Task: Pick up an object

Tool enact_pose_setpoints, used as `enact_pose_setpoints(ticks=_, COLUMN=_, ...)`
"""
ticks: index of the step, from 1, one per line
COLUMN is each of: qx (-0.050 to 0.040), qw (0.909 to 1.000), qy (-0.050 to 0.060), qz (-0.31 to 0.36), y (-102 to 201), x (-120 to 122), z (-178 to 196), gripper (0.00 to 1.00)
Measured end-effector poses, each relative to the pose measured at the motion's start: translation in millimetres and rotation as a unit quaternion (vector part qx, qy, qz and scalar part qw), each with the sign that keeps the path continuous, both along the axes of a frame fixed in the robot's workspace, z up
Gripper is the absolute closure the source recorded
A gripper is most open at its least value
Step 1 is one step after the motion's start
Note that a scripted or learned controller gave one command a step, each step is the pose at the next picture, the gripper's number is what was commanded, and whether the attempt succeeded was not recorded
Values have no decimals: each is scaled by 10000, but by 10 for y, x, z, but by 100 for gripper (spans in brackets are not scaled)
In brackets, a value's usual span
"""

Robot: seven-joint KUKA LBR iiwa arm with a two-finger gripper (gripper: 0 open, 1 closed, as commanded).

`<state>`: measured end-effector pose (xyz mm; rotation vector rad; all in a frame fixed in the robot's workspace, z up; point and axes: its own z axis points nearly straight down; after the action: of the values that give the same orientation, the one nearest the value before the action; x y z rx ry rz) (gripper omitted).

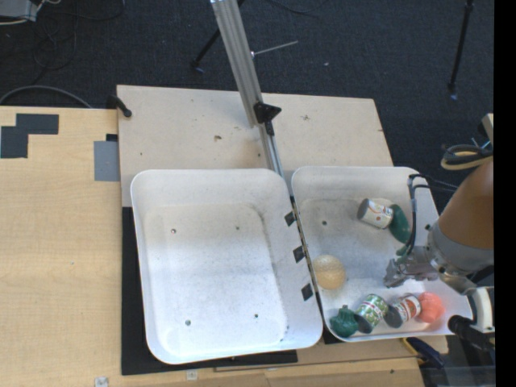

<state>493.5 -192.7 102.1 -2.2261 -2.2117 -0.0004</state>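
The right bin (347, 184) holds several small objects. A white can with a green end (380, 214) lies near its far right. A tan ball (329, 272) rests by the divider. Along the near edge sit a dark green piece (345, 322), a green-and-white can (372, 310), a red-and-white can (403, 309) and a pink-orange ball (432, 307). My gripper (397, 273) hangs low over the right side of this bin, above the cans, between the white can and the red-and-white can. Nothing shows between its tips.
The left bin (161, 208) lies beside the right one, with black clips (299, 253) on the shared edge. A slanted metal rail (242, 59) rises behind the bins. The arm's orange band (476, 208) is at the right edge.
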Motion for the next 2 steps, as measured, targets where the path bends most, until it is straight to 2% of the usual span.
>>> enact_pose_setpoints(ticks=1, qx=-18, qw=10000, qy=-27, qz=38, y=11, x=21, z=627, gripper=100)
enact_pose_setpoints(ticks=2, qx=-15, qw=10000, qy=-22, qz=41, y=56, x=-17, z=1074, gripper=100)
